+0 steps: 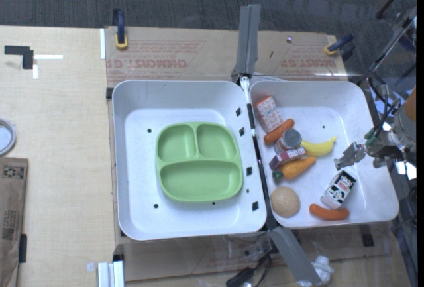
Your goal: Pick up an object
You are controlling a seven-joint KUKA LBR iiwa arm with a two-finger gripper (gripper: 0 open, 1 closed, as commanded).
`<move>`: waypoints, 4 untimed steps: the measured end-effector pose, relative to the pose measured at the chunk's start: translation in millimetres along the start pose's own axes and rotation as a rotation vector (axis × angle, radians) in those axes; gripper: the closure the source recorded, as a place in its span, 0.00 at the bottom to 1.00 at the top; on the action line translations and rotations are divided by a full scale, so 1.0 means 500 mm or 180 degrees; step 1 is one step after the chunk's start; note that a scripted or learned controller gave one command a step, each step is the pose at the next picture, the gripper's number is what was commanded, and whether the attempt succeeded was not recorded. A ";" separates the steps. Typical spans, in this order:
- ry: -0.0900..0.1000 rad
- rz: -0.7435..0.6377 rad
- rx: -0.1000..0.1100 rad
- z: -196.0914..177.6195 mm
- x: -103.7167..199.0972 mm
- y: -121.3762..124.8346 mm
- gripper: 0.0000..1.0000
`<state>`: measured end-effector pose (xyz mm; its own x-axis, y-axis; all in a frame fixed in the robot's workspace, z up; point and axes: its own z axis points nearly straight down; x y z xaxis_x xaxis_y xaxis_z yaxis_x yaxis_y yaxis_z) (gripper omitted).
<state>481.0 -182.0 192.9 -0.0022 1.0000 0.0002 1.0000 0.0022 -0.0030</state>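
Note:
The right bin (331, 103) holds several small items. Among them are a red-and-white carton (266, 112), a short orange sausage (278, 131), a small can (289, 140), a banana (319, 146), a carrot (297, 168) and a black-and-white milk carton (338, 188). A beige ball (285, 201) and another orange sausage (328, 213) lie near the front. My gripper (361, 152) hangs over the bin's right side, just above and right of the milk carton and right of the banana. Nothing shows in its grasp.
A green divided plate (199, 162) lies in the left bin (132, 146). A raised divider (248, 140) separates the two bins. Clamps (119, 37) sit at the back of the bench, and a roll of tape (5, 138) rests far left.

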 end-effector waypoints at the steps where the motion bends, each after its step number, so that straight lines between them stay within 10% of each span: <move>1: 0.0000 -0.0250 -0.0001 -0.001 0.023 -0.007 0.00; 4: -0.0005 -0.0040 -0.0002 -0.108 0.035 0.037 0.00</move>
